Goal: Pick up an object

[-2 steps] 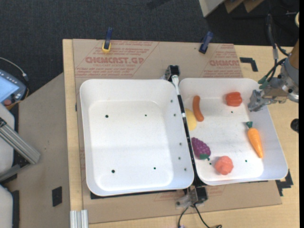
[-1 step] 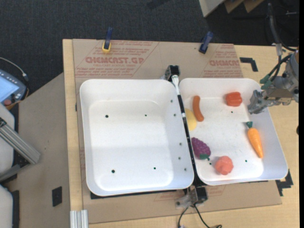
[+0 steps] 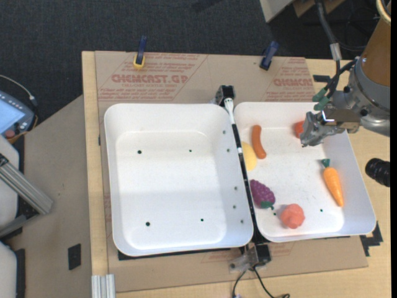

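Note:
My gripper [image 3: 309, 135] hangs over the back of the right bin [image 3: 356, 225], reaching in from the right. A small red object [image 3: 299, 128] sits right beside its tip, partly hidden by it. In the same bin lie an orange sausage [image 3: 258, 141], a yellow piece [image 3: 247, 156] against the left wall, a purple grape bunch [image 3: 262, 193], a red-orange strawberry-like fruit [image 3: 291, 215] and a carrot [image 3: 334, 184] at the right.
The left bin [image 3: 124, 120] sits beside the right one, divided by a black bar [image 3: 236, 149]. Both rest on a cardboard sheet [image 3: 186, 73] held by a yellow clamp [image 3: 140, 57] and a blue clamp [image 3: 269, 55].

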Robot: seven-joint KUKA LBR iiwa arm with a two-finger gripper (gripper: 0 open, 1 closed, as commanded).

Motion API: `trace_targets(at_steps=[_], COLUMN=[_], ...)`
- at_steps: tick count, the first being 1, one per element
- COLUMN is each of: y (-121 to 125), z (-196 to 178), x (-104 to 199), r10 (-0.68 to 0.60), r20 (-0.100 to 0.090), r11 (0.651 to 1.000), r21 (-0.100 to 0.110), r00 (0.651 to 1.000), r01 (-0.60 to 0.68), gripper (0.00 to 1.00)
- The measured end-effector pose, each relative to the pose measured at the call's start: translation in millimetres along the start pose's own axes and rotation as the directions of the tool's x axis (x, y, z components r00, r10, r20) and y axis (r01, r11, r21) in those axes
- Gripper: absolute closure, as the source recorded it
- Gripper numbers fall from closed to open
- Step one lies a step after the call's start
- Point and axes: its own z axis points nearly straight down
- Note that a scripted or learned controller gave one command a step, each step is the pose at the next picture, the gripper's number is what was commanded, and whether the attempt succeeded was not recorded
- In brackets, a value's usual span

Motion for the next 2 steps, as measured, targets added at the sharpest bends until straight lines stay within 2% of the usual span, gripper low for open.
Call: trace_targets(at_steps=[2], y=[1.7], z=[-17.5], x=[-4.9], r10=[0.008], r20=[0.005], r11=[1.0], r21=[0.0], r00=[1.0], r01=[-0.008], gripper=[1.0])
